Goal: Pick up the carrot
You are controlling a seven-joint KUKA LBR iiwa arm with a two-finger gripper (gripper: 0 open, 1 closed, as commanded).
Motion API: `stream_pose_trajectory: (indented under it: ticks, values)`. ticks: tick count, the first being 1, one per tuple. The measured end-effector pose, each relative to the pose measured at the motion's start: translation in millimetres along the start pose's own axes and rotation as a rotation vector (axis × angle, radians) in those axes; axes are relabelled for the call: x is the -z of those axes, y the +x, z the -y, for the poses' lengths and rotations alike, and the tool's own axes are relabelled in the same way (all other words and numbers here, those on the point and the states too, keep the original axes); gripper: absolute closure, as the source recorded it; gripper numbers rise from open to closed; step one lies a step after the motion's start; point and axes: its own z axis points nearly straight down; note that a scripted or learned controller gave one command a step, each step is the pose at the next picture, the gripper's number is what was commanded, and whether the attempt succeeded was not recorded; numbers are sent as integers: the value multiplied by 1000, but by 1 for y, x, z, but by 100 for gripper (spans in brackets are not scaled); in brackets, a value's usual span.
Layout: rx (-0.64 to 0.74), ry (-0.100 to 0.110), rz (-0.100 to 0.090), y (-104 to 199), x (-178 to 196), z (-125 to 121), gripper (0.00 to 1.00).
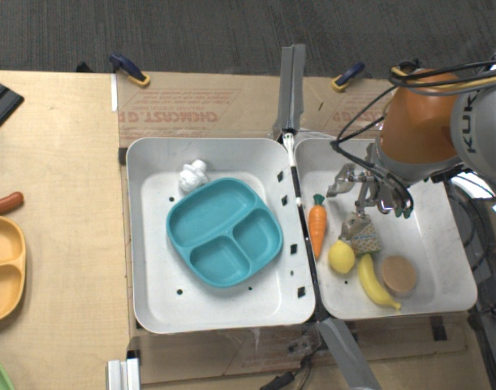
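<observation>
The carrot [317, 225], orange with a green top, lies lengthwise against the left wall of the right bin [442, 242], its green end pointing away from the camera. My gripper [366, 201] hangs over the middle of that bin, to the right of the carrot and apart from it. Directly below the gripper sits a small speckled grey object [361, 236]. The wrist hardware hides how the gripper stands.
A yellow lemon [342, 257], a banana [377, 281] and a round brown piece [398, 274] crowd the right bin's near side, close to the carrot's tip. The left bin [142, 299] holds a teal divided plate [223, 232] and a white crumpled item [192, 175].
</observation>
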Motion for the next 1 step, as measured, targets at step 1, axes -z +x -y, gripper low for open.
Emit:
stream_pose_trajectory:
  ticks: [1]
  values:
    - [307, 0, 5, -23, 133, -25, 0]
